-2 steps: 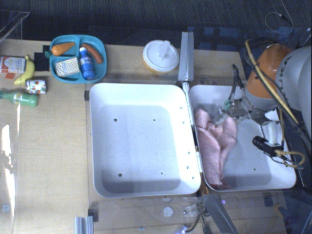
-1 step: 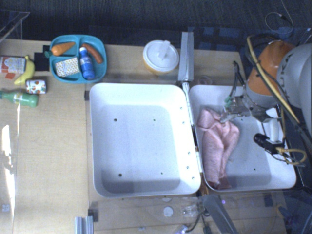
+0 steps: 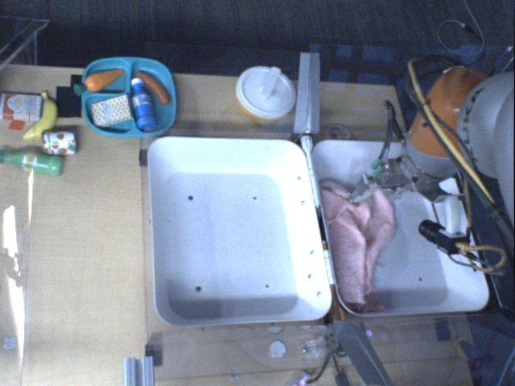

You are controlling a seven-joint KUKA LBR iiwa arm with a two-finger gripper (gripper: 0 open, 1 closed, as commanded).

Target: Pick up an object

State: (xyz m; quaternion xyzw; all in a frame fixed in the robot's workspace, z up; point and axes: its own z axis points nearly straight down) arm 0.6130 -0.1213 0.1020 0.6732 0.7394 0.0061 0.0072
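A pink cloth (image 3: pixel 360 236) lies in the right bin (image 3: pixel 426 292), stretched from the bin's upper left down to its front wall. My gripper (image 3: pixel 376 178) comes in from the right and sits at the cloth's upper edge. Its fingers are shut on a bunched fold of the cloth, which rises in a ridge towards them. The grey wrist and orange band (image 3: pixel 447 107) are behind it at the right.
The left bin (image 3: pixel 233 296) sits beside the right one, with a metal divider (image 3: pixel 306 95) behind their shared wall. A white lidded cup (image 3: pixel 265 93), a blue tray of toy food (image 3: pixel 129 95) and small items (image 3: pixel 36 139) rest on the bench. Cables (image 3: pixel 451 244) hang over the right bin.
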